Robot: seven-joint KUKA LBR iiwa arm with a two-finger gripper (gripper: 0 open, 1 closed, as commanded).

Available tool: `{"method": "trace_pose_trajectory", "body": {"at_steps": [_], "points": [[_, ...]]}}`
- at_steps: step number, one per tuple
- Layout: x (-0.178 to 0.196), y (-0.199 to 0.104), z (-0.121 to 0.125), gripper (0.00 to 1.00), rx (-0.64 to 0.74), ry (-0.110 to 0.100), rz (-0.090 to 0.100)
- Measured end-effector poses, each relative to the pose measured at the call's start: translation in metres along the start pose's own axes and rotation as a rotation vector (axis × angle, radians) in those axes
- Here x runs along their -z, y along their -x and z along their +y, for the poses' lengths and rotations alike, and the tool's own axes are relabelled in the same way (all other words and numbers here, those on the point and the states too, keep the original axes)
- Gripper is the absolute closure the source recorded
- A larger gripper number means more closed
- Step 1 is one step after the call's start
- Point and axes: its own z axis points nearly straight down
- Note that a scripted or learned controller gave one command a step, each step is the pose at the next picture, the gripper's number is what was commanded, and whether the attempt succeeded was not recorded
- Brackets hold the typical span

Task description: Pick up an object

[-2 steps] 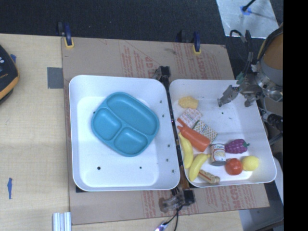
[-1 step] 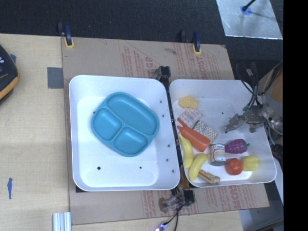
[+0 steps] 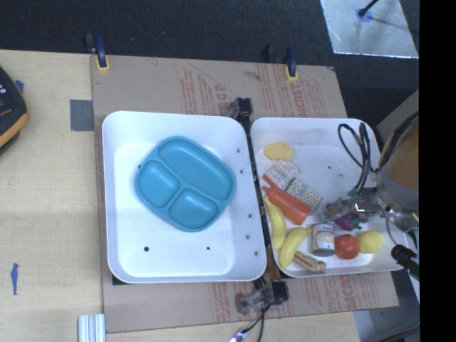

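Gripper (image 3: 350,212): low over the right bin (image 3: 313,128), at its 4 o'clock; cannot tell its opening or whether it has hold of anything.
Carrot (image 3: 287,201): bin centre, light, stiff, smooth (likely plastic); take across its middle.
Arm (image 3: 400,166): enters from 3 o'clock, wrist bent down.

Two bins, one plate, assorted toy food.
Two bananas (image 3: 276,223), one carrot (image 3: 287,200), one tomato (image 3: 346,246), one can (image 3: 323,239), one lemon (image 3: 370,241).
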Motion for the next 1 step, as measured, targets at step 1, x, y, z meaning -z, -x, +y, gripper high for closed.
{"method": "trace_pose_trajectory", "body": {"at_steps": [1], "points": [[0.0105,0.0012,0.0001,1.0,0.003,0.0,-0.002]]}}
